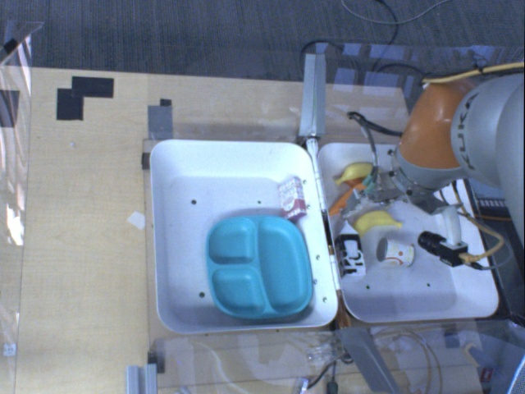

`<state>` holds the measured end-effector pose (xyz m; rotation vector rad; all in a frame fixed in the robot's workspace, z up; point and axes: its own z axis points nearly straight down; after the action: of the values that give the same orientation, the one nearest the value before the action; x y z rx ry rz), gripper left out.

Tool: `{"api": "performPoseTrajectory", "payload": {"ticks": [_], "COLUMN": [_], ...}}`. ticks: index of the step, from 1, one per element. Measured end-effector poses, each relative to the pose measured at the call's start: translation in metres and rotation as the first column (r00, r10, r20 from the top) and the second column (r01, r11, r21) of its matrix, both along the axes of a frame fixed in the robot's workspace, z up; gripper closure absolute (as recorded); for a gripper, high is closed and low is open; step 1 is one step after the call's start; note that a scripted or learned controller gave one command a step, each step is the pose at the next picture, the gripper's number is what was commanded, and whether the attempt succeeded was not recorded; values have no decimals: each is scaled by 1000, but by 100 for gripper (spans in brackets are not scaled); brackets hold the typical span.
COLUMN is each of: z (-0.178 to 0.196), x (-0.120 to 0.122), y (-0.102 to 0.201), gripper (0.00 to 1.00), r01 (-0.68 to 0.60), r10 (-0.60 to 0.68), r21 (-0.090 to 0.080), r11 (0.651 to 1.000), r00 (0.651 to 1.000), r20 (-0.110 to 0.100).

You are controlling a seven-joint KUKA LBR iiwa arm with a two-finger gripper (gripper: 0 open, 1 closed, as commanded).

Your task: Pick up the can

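Note:
The can (292,197) is small, white and red. It lies in the left bin (176,220) against the right wall, just behind the blue divided plate (259,266). My gripper (371,190) hangs over the back left part of the right bin (426,298), among yellow and orange items. It is right of the can, across the wall between the bins. Nothing of the can is at the gripper.
The right bin holds a yellow banana-like piece (356,171), a second yellow piece (378,220), an orange carrot-like piece (344,198), a white cup (396,253) on its side and a black-and-white box (350,256). The blue plate fills the left bin's front half.

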<state>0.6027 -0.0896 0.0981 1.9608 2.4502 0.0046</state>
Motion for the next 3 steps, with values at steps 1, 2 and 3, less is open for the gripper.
{"api": "performPoseTrajectory", "payload": {"ticks": [1,2,3], "z": [-7,-11,1], "x": [-78,47,51], "y": [-34,-29,-26], "gripper": [0,0,100], "r01": [157,342,335], "r10": [-157,-342,-335], "r21": [0,-4,-1], "r11": [988,940,942], "r00": [988,940,942], "r20": [6,-18,-2]}}
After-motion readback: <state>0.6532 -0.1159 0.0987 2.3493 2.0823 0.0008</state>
